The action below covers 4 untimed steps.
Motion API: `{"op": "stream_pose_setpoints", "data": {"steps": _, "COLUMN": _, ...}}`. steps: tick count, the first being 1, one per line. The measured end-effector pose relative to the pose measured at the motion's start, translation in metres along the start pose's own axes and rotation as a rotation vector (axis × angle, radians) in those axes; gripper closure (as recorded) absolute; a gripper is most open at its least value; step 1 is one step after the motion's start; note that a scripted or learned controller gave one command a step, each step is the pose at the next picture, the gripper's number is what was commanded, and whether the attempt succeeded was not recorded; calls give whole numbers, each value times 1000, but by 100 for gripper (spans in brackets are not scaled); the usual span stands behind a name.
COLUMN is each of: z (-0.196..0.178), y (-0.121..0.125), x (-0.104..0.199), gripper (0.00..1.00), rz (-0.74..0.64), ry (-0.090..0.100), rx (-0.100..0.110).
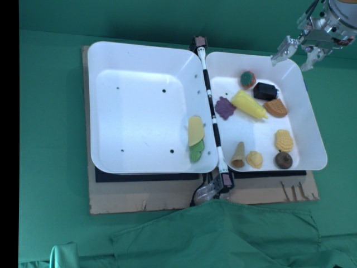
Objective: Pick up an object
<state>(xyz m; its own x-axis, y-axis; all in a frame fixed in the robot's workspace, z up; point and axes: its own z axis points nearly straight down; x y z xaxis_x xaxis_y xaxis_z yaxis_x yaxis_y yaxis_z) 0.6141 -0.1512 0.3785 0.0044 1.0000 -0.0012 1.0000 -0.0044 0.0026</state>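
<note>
My gripper (297,54) hangs over the far right corner of the right bin (312,121), fingers spread open with nothing between them. Below it in that bin lie a black block (265,90), a red and green round toy (248,80), a yellow corn-like piece (249,105), an orange piece (276,109) and a purple grape bunch (225,108). Nearer the front sit a yellow ridged toy (284,140), a brown doughnut (283,160), an ice-cream cone (239,154) and a small yellow piece (254,159).
The left bin (111,66) holds a yellow and green piece (195,138) against its right wall. A black divider bar (211,110) runs between the bins. Green cloth (223,233) bunches at the front of the cardboard base (139,202).
</note>
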Motion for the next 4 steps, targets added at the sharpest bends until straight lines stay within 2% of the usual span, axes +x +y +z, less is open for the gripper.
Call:
{"op": "stream_pose_setpoints", "data": {"steps": 1, "z": -13, "y": 1, "x": 0, "gripper": 100, "rz": 1, "ry": -2, "rx": -6}}
{"op": "stream_pose_setpoints", "data": {"steps": 2, "z": 3, "y": 89, "x": 39, "gripper": 100, "rz": -7, "ry": -2, "rx": -4}}
{"op": "stream_pose_setpoints", "data": {"steps": 3, "z": 1, "y": 86, "x": 36, "gripper": 0, "rz": -2, "ry": -2, "rx": -1}}
{"op": "stream_pose_setpoints", "data": {"steps": 4, "z": 104, "y": 85, "x": 42, "gripper": 0, "rz": -2, "ry": 0, "rx": 10}}
